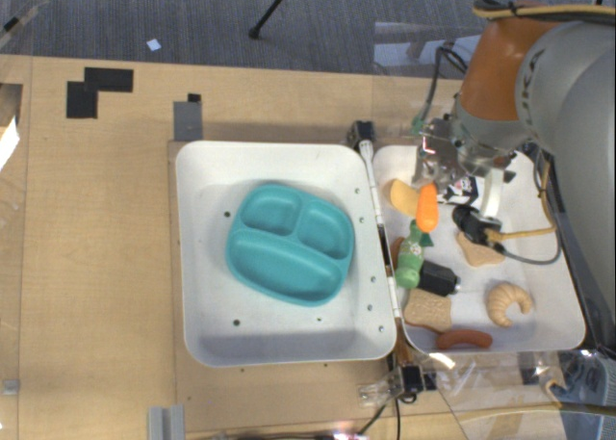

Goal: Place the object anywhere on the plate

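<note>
In right bin | claw (435, 199) grasping carrot (427, 209) | teal plate (290, 244) in left bin

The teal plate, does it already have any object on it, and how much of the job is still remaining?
Nothing looks finished: the teal plate in the left bin carries no object. In hand: the gripper is low over the right bin, at the orange carrot; whether it grips it, I cannot tell. The croissant, sausage and green bottle lie in that bin. Left: lift one object, carry it across, set it on the plate.
</note>
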Robot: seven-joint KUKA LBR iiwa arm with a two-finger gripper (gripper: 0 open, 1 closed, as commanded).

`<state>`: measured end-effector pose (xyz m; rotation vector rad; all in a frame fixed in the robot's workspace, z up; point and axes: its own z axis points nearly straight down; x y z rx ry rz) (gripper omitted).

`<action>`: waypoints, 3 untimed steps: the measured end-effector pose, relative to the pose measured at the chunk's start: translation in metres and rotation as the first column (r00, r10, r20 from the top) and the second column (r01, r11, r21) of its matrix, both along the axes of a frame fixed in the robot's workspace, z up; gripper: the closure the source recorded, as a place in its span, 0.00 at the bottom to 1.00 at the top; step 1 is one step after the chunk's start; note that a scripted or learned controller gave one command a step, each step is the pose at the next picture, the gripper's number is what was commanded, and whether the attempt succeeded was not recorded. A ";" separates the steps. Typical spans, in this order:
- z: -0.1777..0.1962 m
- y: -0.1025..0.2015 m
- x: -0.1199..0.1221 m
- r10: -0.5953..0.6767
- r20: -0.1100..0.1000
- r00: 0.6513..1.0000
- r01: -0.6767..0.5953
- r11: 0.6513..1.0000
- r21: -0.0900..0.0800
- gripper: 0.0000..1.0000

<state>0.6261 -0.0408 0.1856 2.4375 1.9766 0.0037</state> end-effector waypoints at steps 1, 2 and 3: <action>0.014 0.020 -0.038 -0.082 -0.002 0.997 0.082 0.997 0.003 1.00; 0.014 0.019 -0.038 -0.082 -0.002 0.997 0.082 0.997 0.002 0.00; 0.025 0.021 -0.036 -0.075 0.001 0.997 0.075 0.997 0.003 1.00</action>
